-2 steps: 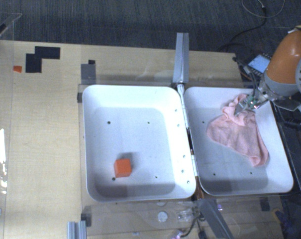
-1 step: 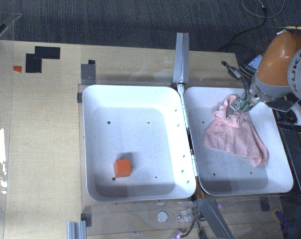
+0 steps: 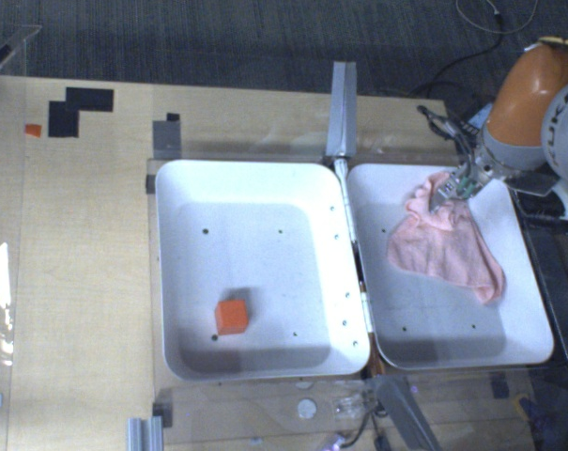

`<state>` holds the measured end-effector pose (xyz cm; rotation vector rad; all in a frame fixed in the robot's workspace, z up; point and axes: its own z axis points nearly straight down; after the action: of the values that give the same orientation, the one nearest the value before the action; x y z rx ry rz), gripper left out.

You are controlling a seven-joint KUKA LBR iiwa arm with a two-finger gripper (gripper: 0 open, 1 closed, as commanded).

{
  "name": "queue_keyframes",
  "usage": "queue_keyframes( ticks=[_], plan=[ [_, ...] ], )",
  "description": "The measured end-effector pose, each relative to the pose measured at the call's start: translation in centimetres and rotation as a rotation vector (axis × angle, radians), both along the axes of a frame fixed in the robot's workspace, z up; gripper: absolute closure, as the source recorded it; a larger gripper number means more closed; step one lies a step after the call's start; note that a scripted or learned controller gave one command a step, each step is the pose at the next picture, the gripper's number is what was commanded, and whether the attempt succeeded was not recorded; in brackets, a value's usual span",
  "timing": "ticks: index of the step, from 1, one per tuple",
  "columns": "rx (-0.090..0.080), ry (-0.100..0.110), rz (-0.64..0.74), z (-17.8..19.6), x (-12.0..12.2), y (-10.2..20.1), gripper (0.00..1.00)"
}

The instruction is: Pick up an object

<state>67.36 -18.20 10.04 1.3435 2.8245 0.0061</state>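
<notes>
Wooden bench (image 3: 86,280), two white bins: at right of frame, gripper (image 3: 455,188) clamps the pink cloth (image 3: 443,247) by its upper corner; lifting clear likely comes next. Orange block (image 3: 232,317) sits lower left

Two white bins (image 3: 171,252) on wooden bench (image 3: 77,252).

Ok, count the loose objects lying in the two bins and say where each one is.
2. An orange block lies in the left bin, near its front. A pink cloth lies in the right bin, under the gripper; it could hide something.
</notes>
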Motion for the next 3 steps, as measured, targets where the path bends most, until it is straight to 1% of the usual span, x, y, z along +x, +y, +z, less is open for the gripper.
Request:
queue_keyframes(
  ticks=[2, 3],
  plan=[
    [0.0, 0.0, 0.0, 0.0, 0.0, 0.0, 0.0],
    [0.0, 0.004, 0.146, 0.4, -2.6, 1.4, 0.0]
  ],
)
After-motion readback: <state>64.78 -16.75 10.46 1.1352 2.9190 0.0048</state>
